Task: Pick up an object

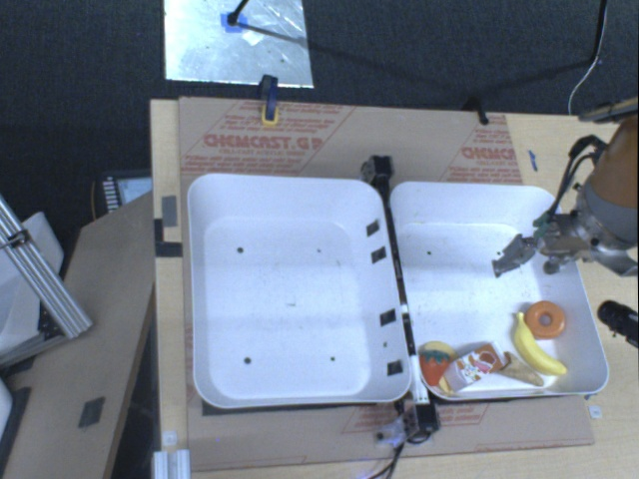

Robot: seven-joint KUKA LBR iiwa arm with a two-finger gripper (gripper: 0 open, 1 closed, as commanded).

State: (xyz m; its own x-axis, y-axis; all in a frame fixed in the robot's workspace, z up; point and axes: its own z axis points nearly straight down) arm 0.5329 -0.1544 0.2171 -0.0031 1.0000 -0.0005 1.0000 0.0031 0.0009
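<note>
Yellow banana (536, 348) in right bin's near corner, below pincer (511, 255); pincer state unclear.

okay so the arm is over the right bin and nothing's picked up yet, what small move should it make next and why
Probably shift the gripper toward the bin's near corner and lower it. It hangs above bare floor of the right bin, while the banana, the orange ring and the snack packet all lie clustered by that near wall.
</note>
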